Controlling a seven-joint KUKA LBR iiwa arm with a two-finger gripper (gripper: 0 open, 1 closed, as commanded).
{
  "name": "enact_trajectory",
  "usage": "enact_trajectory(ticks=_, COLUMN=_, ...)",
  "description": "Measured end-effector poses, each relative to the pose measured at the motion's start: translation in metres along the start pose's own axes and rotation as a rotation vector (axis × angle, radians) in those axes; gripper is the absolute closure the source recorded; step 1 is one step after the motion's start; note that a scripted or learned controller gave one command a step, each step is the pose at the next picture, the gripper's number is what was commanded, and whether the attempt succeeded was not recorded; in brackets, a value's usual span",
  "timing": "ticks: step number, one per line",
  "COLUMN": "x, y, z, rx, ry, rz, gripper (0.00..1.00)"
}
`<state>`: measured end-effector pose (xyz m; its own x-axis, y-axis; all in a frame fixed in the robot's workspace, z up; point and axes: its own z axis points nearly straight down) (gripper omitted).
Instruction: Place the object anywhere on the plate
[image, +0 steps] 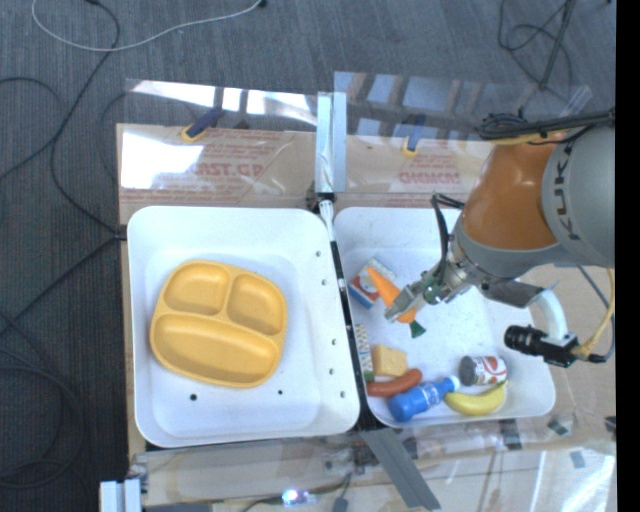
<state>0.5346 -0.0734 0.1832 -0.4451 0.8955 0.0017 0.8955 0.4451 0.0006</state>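
Jaws (405, 303) hovering at toy carrot (383, 284) in right bin (520, 400); their state I cannot tell. Carrot likely light, stiff, slick: grip mid-body. Plate (218, 322) waiting.

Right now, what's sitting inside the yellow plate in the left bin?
Nothing lies in the yellow plate: all three of its compartments show bare. The left bin floor beneath it is covered, so what is under it cannot be seen.

Glossy plastic plate (218, 322) — yellow, smooth white bins (300, 400)
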Motion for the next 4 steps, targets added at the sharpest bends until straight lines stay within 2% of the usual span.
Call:
enact_trajectory(ticks=1, x=0.064, y=0.057, z=0.001, rx=0.004, ry=-0.001, rz=0.217, gripper=1.00)
enact_trajectory(ticks=2, x=0.071, y=0.060, z=0.000, rx=0.005, ry=-0.004, rz=0.069, gripper=1.00)
enact_trajectory(ticks=3, x=0.139, y=0.083, z=0.001, rx=0.004, ry=-0.001, rz=-0.138, gripper=1.00)
enact_trajectory(ticks=4, x=0.110, y=0.062, z=-0.006, rx=0.003, ry=-0.003, rz=-0.266, gripper=1.00)
